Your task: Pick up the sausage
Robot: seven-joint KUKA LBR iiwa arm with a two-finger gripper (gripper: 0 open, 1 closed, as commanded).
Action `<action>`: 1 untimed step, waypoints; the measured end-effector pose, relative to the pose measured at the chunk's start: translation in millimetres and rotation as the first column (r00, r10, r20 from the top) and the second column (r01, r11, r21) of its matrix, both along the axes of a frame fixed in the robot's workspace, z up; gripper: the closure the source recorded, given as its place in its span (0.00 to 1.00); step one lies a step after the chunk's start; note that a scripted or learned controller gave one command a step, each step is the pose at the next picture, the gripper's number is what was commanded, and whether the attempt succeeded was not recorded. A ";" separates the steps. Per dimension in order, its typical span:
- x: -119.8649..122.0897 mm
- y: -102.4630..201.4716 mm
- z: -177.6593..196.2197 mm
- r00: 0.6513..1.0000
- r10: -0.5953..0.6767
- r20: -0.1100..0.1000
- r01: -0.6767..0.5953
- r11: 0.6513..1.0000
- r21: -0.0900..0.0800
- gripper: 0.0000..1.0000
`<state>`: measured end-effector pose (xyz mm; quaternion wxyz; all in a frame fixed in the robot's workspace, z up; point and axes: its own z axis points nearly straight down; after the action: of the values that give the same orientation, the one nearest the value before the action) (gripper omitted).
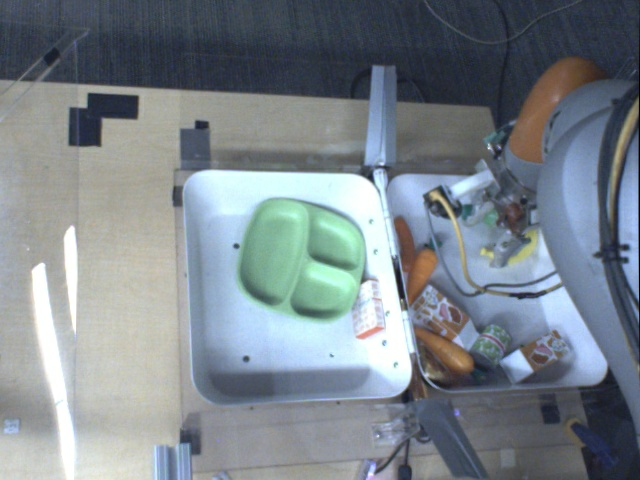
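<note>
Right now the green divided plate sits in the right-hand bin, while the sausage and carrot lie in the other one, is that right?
Not quite. The camera view shows the green divided plate in the left bin, not the right-hand one. The sausage and carrot do lie in the other, right bin.

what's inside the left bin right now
A green tray lies upside down in the left bin, with a small carton beside it near the divider. Anything under the tray is hidden.
</note>
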<state>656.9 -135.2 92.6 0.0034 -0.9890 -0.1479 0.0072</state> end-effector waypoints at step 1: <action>-58.9 39.5 -3.5 0.995 -0.092 0.025 0.092 0.996 -0.002 0.00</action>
<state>598.0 -95.7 89.2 0.0002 -0.9948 -0.1022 -0.0049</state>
